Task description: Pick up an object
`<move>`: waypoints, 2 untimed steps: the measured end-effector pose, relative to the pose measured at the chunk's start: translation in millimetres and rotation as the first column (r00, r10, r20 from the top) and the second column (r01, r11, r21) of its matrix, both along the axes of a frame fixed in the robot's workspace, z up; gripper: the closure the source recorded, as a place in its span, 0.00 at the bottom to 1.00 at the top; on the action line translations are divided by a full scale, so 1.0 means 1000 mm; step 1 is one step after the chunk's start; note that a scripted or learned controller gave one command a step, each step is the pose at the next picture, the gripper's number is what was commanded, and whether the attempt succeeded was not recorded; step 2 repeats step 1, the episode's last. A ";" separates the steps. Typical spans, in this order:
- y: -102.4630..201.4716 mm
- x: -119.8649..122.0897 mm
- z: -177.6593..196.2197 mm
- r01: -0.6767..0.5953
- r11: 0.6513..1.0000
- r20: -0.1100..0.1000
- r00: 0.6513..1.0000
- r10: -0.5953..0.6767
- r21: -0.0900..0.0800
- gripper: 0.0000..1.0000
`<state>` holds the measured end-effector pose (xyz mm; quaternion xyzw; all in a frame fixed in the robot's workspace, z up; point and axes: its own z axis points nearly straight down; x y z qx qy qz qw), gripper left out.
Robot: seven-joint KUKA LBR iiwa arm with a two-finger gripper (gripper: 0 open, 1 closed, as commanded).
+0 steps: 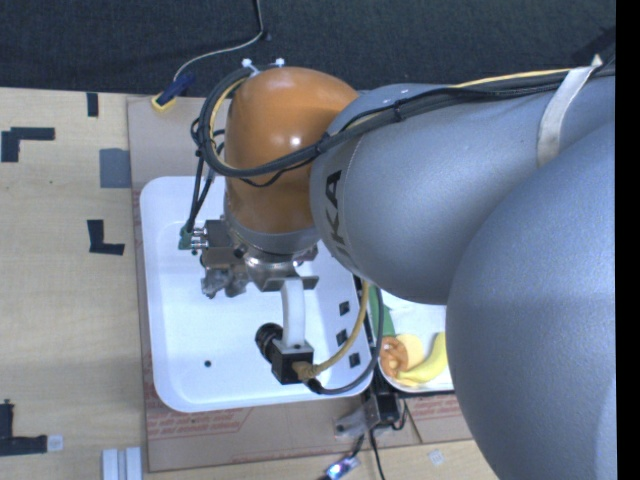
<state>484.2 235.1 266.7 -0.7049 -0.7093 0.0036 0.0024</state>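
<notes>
Gripper (222,280): centre-left of frame, above shallow white left bin (165,268); grip state cannot be told. Candidate: yellow banana-shaped object (432,360), lower centre-right, in adjoining white bin (412,320). Advice: move across, centre over it, descend straight.

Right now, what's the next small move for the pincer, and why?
Probably swing the pincer toward the right shallow white bin: the yellow banana-shaped object lies there, while the pincer hangs above the left shallow white bin, away from it.
</notes>
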 end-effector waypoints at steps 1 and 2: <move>-0.001 0.015 0.011 0.003 1.000 0.006 1.000 -0.003 0.001 1.00; -0.001 0.015 0.011 0.003 1.000 0.006 1.000 -0.003 0.001 1.00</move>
